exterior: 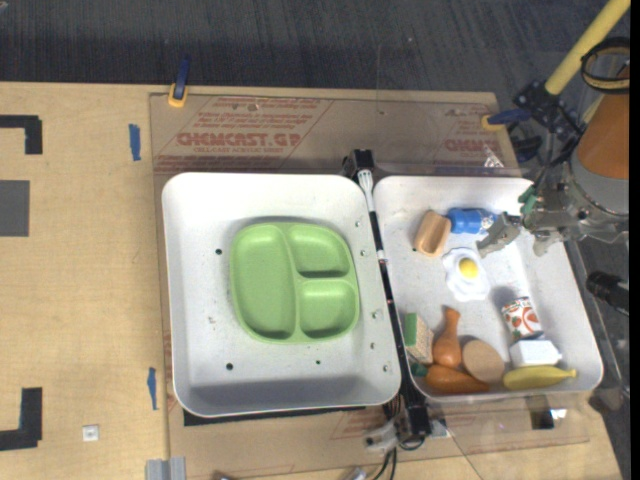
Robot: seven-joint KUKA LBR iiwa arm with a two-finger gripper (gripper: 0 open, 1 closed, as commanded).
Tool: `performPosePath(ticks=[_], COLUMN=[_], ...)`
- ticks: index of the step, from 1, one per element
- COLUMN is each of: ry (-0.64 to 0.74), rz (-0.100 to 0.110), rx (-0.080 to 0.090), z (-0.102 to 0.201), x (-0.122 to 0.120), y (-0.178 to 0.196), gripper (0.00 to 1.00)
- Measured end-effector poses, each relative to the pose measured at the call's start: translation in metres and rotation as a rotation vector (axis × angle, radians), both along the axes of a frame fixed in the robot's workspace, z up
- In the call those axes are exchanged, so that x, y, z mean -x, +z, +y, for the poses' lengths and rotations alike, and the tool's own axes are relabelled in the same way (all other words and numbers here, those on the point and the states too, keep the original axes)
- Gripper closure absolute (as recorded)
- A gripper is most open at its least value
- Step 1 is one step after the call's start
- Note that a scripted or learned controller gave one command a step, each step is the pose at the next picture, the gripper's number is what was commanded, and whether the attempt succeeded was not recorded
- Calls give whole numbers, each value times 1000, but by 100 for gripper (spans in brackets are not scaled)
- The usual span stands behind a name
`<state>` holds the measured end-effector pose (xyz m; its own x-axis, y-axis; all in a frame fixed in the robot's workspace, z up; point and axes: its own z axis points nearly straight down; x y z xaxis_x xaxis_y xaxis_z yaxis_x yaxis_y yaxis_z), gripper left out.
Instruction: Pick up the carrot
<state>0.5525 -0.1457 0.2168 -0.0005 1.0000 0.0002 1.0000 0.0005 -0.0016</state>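
Carrot low in the right bin, gripper up near its far right edge.

The carrot (pixel 452 377) lies along the near wall of the right bin (pixel 572 290), touching a tan egg-shaped piece (pixel 483 359) and a brown bottle-shaped toy (pixel 449 340), with a banana (pixel 538 375) just to its right. The gripper (pixel 527 230) hangs over the bin's upper right part, well apart from the carrot, with nothing seen between its fingers; how far they are spread I cannot tell. A fried egg (pixel 466 266), a bread piece (pixel 432 233) and a blue item (pixel 464 220) lie near it. The left bin (pixel 195 298) holds a green divided plate (pixel 295 281). The surface (pixel 80 268) is pale wood with blue tape marks; dark floor (pixel 300 18) lies beyond.
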Motion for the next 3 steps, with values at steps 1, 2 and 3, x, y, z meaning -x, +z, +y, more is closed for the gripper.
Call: performPosePath(ticks=[1,2,3], ry=[7,34,-1], rz=[7,-7,6], rx=[-3,-3,1], z=[33,107,49], x=[-27,8,41], y=[-113,-29,-104], gripper=[0,0,0])
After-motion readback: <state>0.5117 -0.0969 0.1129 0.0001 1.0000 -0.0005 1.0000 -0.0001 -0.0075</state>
